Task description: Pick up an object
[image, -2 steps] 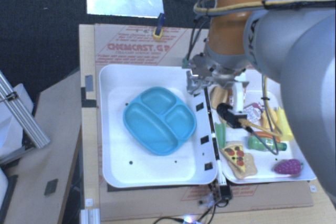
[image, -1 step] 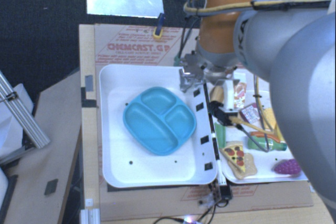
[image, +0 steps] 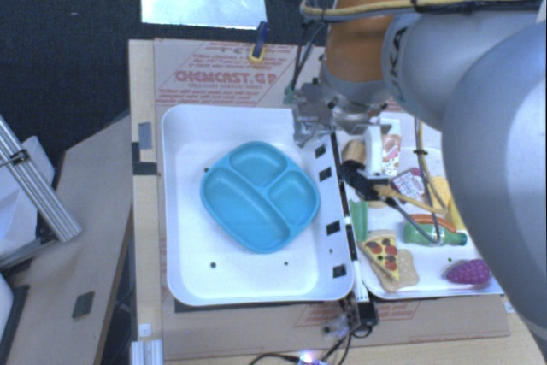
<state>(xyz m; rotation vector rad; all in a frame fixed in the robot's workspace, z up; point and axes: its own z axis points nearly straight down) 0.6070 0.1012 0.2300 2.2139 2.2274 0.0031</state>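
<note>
The right bin (image: 427, 291) holds several toy foods: a pizza slice (image: 386, 256), a purple bunch of grapes (image: 467, 272), a green stick-shaped piece (image: 357, 218), another green piece (image: 432, 232) and a yellow piece (image: 440, 194). A red and white packet (image: 391, 151) lies near the back. My gripper (image: 308, 131) hangs over the back end of the divider between the two bins, left of the packet and well behind the pizza slice. Nothing shows in its grasp. The arm's bulk hides the right bin's far corner.
A blue divided plate (image: 259, 194) lies in the middle of the left bin (image: 192, 269). A cardboard sheet (image: 218, 77) sits under both bins, with a blue and yellow clamp (image: 258, 47) at its back edge. Metal rails (image: 34, 184) lie off to the left.
</note>
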